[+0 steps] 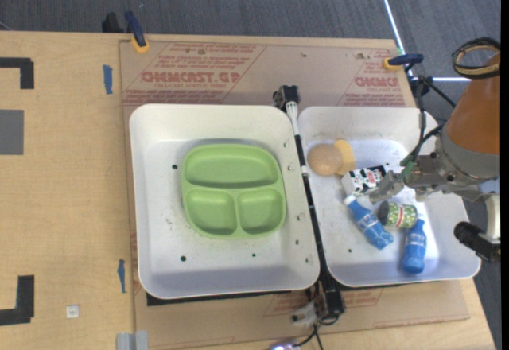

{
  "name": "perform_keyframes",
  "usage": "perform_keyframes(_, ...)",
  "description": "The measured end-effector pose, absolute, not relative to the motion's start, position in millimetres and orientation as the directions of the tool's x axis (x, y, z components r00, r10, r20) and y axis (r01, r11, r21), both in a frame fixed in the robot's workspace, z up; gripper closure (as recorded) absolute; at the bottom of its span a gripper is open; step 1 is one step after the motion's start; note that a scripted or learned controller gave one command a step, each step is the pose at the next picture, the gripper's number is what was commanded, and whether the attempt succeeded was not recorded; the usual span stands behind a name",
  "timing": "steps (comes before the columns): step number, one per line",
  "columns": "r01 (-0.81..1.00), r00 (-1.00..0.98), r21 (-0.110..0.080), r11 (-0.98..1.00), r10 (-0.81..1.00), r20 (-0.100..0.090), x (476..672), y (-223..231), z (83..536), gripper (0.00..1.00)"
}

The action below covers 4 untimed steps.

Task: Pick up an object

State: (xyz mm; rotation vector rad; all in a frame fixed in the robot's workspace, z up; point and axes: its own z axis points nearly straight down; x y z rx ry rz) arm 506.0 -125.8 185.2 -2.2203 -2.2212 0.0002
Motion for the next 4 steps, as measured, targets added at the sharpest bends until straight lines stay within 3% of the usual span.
perform_keyframes(1, 0.998, -0.064, 0.003, 0.064, 0.998, -0.001, 485.4, -143.7, 105.6, 0.00)
perform_keyframes(2, 0.983, -0.182, 0.002, 0.182, 0.983, 0.000, 483.5, -105.5, 86.1, 0.00)
perform_keyframes(3, 0.983, -0.181, 0.008, 0.181, 0.983, -0.003, 485.1, -105.7, 96.8, 1.00)
perform_keyframes(4, 0.999, 0.035, 0.001, -0.035, 0.999, 0.000, 479.7, -36.8, 184.5, 1.00)
